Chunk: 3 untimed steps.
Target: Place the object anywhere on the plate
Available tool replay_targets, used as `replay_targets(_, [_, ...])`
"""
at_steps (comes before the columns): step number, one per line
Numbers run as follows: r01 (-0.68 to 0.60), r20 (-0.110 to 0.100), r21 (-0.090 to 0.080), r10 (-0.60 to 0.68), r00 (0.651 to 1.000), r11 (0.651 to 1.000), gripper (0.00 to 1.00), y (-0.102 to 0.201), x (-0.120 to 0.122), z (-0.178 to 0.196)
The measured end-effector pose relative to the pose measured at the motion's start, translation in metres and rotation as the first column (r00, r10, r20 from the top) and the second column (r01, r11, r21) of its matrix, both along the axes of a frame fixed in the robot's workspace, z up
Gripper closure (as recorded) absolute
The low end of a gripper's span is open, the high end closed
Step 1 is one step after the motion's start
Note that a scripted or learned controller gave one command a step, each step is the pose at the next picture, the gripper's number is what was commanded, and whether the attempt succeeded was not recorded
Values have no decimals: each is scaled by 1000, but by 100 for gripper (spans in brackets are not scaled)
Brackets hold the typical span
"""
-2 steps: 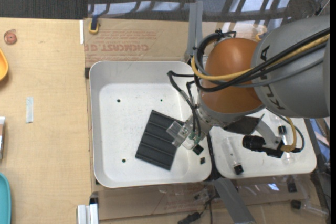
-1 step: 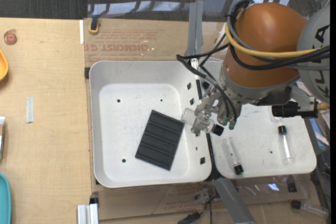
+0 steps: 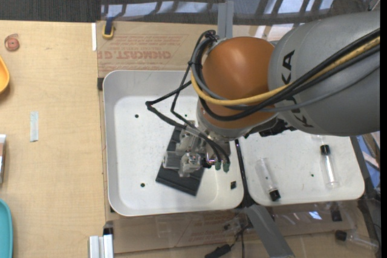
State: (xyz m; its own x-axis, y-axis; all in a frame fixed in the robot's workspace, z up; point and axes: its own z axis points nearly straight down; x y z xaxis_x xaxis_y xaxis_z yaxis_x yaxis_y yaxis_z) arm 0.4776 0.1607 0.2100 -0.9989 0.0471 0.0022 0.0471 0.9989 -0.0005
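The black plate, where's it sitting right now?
In the camera view, the black plate lies in the left bin, toward its lower right, directly beneath the gripper.

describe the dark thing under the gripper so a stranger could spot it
Find the left shallow white bin, the one the grey arm's gripper reaches into. Under the gripper, near the bin's front wall, lies a flat black rectangular plate, tilted askew. It is the bin's biggest dark thing.
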Motion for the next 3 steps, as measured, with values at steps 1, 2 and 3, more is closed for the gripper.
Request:
replay_targets(1, [-341,4,1,341,940,940,100,-2,86,-4])
replay_targets(2, [-529,3,1,529,849,849,100,-30,38,38])
replay_targets(3, [-504,5,0,504,864,864,100,-97,68,50])
